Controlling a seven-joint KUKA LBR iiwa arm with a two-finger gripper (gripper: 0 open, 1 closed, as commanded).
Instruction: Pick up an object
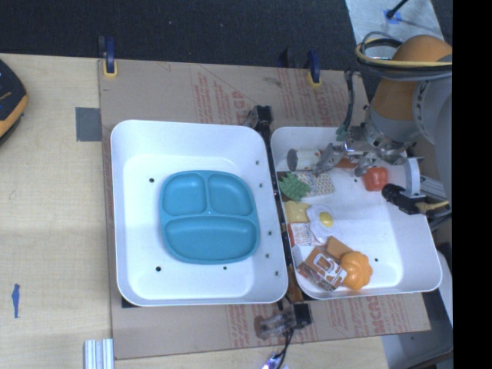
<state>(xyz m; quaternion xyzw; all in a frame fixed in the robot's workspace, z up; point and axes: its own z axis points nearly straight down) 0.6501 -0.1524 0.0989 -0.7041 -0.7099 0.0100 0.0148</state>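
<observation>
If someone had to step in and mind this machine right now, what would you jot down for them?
Gripper: low over the far end of the right white bin; fingers unreadable, nothing seen held.
Items: red tomato-like toy beside the gripper; orange round toy, brown snack packet, fried-egg toy, green leafy piece elsewhere in that bin.
Left white bin: blue divided plate.
Done: no pick visible.
Left: grasp and lift one object.

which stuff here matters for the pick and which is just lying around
For the job:
- gripper, low over the far end of the right bin
- pickable things in that bin: red piece, fried egg, orange ball, green piece

Lying about:
- blue divided plate in the left bin
- blue clamps on the board's far edge
</observation>
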